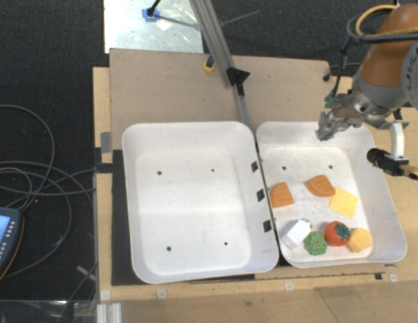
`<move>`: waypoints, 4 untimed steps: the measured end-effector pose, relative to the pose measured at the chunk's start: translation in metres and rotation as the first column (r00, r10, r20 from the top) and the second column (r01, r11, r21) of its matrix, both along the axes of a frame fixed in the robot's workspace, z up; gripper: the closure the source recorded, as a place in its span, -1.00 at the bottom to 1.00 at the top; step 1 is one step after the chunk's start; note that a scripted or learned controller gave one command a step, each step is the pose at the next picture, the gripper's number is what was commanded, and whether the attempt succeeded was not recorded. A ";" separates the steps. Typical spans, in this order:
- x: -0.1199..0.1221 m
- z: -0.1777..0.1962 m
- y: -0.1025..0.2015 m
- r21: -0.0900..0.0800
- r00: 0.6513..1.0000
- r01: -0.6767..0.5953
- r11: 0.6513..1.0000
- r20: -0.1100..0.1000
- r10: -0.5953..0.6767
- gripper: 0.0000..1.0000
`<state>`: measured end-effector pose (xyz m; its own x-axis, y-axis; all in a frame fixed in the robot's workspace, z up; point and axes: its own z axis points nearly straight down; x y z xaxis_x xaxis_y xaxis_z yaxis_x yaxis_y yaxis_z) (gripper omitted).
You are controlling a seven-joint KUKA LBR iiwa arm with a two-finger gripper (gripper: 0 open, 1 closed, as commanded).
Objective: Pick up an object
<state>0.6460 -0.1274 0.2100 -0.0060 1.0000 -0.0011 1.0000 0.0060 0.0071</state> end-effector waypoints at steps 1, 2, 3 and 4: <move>0.002 0.054 0.000 -0.001 1.000 0.000 1.000 0.001 0.000 1.00; -0.022 0.057 0.048 0.003 1.000 -0.003 1.000 -0.006 0.003 1.00; -0.048 0.055 0.095 0.003 1.000 -0.004 1.000 -0.008 0.004 1.00; -0.068 0.048 0.152 0.004 1.000 -0.005 1.000 -0.009 0.005 1.00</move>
<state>0.5780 0.0250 0.2582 -0.0108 0.9999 0.0029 0.9999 0.0108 -0.0021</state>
